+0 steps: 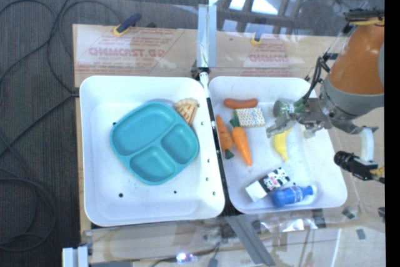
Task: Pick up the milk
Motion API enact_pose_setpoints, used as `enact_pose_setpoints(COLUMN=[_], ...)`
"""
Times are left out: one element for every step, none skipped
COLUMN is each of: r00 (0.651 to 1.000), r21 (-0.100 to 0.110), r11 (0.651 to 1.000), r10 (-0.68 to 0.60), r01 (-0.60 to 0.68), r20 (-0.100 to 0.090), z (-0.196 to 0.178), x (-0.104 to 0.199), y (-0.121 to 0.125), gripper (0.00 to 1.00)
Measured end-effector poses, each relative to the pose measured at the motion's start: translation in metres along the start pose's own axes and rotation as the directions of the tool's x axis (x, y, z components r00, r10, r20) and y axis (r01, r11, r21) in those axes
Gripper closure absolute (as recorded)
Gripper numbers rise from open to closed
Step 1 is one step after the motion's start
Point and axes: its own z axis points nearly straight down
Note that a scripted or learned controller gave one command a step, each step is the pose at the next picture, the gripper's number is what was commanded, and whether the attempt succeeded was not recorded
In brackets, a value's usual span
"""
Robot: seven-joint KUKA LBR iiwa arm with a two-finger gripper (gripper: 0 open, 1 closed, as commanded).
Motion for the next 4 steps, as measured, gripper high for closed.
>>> enact_pose_setpoints(r00=[1.000, 1.000, 1.000, 1.000], r21=[-0.005, -0.005, -0.005, -0.004], r11=[1.000, 1.000, 1.000, 1.000], r10=[0.026, 0.026, 0.025, 0.023], r01=[-0.026, -0.026, -0.025, -0.023], r20=[0.001, -0.001, -0.001, -0.004], z=[0.124, 0.115, 0.115, 0.107], x=[-0.013, -0.012, -0.012, -0.010], y=[-0.037, -0.036, -0.036, -0.035], gripper=[0.00, 1.00, 0.00, 1.00])
